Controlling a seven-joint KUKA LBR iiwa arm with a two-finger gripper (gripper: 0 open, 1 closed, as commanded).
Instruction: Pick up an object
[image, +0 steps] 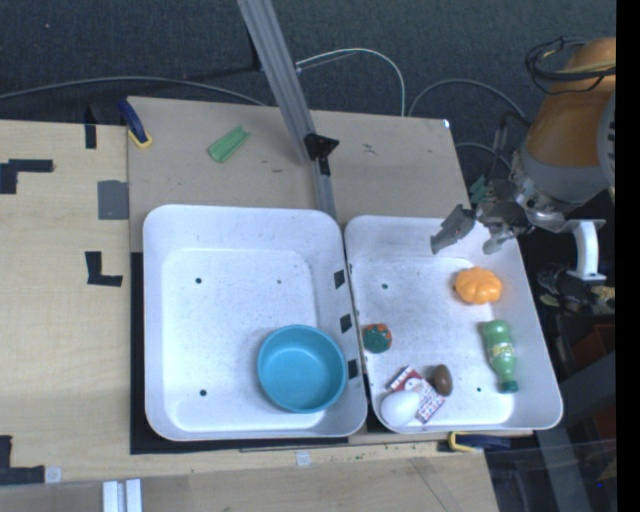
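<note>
My gripper (472, 233) hangs over the back right part of the right bin (400, 250), its two fingers spread apart with nothing between them. Just below it lies an orange round object (477, 286). A green bottle (499, 352) lies near the bin's right wall. A small teal and red object (377, 338) sits near the left wall. At the front lie a white egg-like object (399, 407), a red and white packet (418, 393) and a small brown object (441, 379).
The left bin (190, 250) holds a blue bowl (300, 367) at its front right. A grey pole (290, 90) slants across the bench behind the bins. A green block (227, 144) lies on the board at the back left.
</note>
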